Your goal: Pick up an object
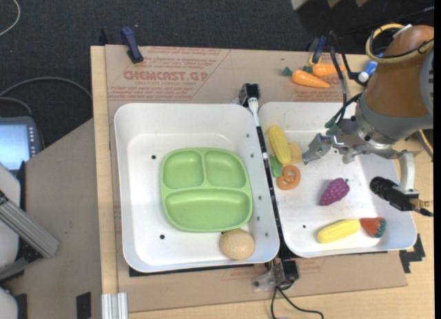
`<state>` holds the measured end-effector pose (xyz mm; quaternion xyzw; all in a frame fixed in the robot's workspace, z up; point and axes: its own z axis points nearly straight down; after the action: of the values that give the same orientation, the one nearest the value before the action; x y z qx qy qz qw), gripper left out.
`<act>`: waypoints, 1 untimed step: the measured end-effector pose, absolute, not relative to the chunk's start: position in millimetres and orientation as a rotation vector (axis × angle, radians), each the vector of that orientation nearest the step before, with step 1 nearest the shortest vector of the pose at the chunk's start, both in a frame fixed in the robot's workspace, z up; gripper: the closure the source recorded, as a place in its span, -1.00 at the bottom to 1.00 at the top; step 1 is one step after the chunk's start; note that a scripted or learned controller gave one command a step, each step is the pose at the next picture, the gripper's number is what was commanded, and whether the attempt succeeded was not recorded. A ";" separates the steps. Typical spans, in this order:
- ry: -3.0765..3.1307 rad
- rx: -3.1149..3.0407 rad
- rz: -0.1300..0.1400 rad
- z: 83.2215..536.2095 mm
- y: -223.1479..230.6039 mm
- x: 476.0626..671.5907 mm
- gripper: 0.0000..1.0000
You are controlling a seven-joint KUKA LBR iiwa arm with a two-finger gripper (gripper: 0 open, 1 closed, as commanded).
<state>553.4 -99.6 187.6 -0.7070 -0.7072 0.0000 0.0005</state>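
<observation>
corn cob (279,144), yellow, beside pincer (315,151)

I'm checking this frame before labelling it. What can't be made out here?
- Gripper: too small and blurred to tell whether its fingers are open or shut.
- Green piece: partly covered by the corn cob.
- Arm: cut off by the right edge.

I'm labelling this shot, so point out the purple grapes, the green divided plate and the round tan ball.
purple grapes (334,191), camera view, middle of bunch
green divided plate (205,209), camera view, large lower compartment
round tan ball (238,244), camera view, top centre
</observation>
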 end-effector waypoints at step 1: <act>-2.221 -2.217 0.003 79.1 -94.2 577.9 -1.00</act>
<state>577.9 -94.2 79.1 -0.7065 -0.7077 0.0011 0.0016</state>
